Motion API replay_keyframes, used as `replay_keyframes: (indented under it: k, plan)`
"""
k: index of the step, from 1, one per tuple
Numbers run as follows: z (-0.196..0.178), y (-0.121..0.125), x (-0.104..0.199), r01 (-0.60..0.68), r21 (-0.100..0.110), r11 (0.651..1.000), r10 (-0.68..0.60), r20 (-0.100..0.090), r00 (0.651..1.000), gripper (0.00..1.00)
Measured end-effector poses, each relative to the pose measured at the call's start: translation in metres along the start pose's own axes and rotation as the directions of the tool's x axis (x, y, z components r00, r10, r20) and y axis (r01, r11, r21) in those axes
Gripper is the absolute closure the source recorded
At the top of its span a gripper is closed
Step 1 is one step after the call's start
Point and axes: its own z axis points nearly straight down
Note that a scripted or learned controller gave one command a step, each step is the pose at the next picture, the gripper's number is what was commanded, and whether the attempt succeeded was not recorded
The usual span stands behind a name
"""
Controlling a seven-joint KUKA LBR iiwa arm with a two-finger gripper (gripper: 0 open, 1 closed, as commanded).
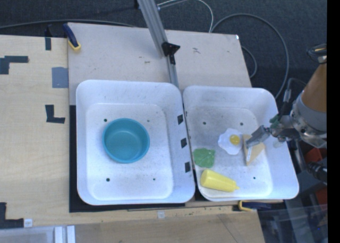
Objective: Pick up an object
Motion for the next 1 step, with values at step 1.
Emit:
replay_keyframes:
  k: [1]
  plan:
    - [0.0000,0.0000,-0.0001,0.000,0.000,1.000,0.000,0.000,1.000,0.00]
